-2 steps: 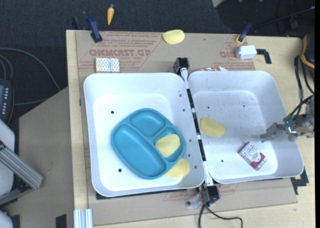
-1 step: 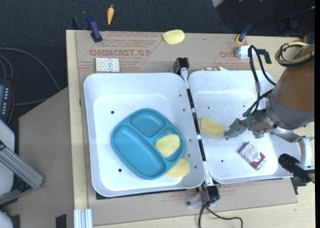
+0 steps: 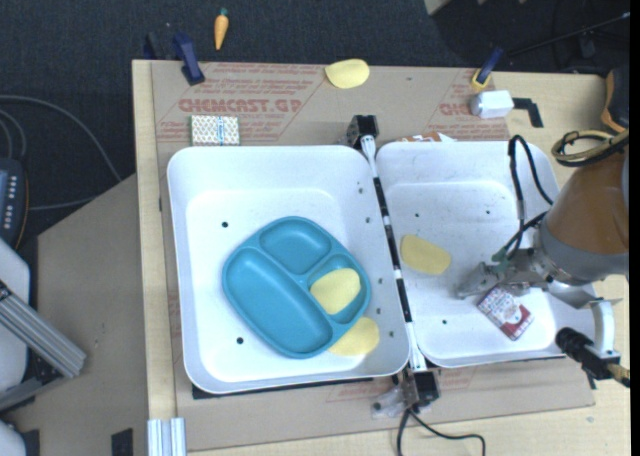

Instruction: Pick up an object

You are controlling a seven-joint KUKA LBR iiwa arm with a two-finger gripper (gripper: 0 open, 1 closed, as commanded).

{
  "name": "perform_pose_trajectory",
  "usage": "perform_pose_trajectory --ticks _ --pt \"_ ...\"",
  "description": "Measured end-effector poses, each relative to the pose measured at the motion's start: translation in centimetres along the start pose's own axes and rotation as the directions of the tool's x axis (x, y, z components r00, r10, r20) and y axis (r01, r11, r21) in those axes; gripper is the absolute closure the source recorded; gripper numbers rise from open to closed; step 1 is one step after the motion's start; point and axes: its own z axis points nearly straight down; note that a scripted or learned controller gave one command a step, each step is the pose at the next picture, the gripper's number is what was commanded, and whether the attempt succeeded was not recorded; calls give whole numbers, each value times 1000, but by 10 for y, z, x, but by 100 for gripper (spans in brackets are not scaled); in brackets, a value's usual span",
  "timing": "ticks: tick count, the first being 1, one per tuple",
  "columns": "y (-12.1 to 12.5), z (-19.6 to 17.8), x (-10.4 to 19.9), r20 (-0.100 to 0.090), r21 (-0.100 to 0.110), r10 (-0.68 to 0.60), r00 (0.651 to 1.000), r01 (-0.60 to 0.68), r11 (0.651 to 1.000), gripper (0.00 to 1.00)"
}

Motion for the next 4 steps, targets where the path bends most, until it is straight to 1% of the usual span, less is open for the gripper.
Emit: perform_pose_trajectory --ticks 1,2,3,4 --pt "0 -10 1 0 -1 0 1000 0 1000 100" --pt "0 -10 1 0 -1 0 1000 0 1000 0" --pt "-10 -61 -60 1 -1 1 1000 -1 1000 0" --pt "28 -90 11 -1 -2 -2 1000 2 1000 0"
